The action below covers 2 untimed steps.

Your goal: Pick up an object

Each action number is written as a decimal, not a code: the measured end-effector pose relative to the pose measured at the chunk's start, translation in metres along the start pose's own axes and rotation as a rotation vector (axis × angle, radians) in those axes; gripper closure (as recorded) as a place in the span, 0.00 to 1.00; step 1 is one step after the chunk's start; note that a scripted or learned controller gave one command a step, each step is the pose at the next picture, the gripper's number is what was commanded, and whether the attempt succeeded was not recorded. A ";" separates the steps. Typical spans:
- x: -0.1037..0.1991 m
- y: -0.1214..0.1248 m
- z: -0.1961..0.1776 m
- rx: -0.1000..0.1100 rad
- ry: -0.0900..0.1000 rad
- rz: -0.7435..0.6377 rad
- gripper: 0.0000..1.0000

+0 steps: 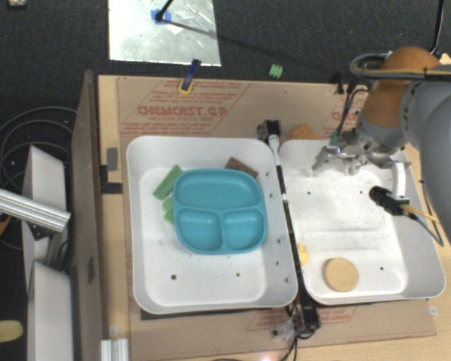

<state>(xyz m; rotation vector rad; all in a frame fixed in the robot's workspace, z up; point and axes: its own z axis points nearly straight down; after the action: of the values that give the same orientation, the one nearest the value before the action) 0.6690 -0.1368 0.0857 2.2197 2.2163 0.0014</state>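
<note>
Camera view: gripper (337, 156) over the right bin's (361, 228) back edge, whether open or closed I cannot tell; tan disc (340, 274) lies near that bin's front edge; blue divided plate (218, 210) sits mid left bin (203, 277).

Probably robotics lab: white bins (156, 271) (361, 205) on cardboard-lined bench (210, 113), loose cables (15, 126), robot arm (436, 126).

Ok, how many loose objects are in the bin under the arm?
2. A tan round disc near the front wall, and a small yellow piece against the wall beside the other bin. The arm may hide more.
</note>
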 end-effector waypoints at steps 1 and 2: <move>0.055 0.000 0.001 0.003 0.004 -0.010 0.00; -0.008 0.000 0.000 0.000 0.000 0.001 0.00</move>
<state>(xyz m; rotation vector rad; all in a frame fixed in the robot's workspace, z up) 0.6689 -0.1445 0.0857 2.2206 2.2150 0.0011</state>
